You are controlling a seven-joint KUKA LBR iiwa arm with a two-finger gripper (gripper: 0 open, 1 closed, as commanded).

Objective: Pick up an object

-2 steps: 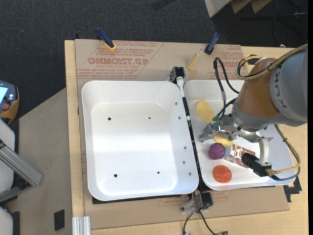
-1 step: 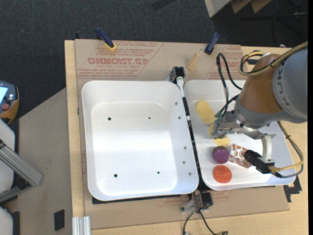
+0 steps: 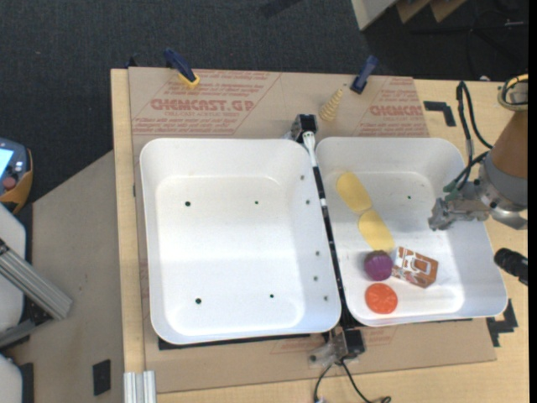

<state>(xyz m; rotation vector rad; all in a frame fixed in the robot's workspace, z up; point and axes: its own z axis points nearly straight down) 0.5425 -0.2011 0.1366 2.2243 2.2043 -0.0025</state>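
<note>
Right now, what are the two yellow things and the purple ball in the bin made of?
The two yellow things look like smooth matte plastic or foam, evenly colored with soft rounded edges. The purple ball seems plastic or rubber too, slightly shiny on top. The right bin under them looks like glossy white molded plastic. I can't be sure from a picture.

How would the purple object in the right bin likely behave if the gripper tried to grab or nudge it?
The purple object looks rounded, so it would probably roll when nudged. It lies close to a yellow piece, an orange disc and a small printed packet, so a push would likely disturb them. Its smooth curved sides might slip from the gripper.
</note>
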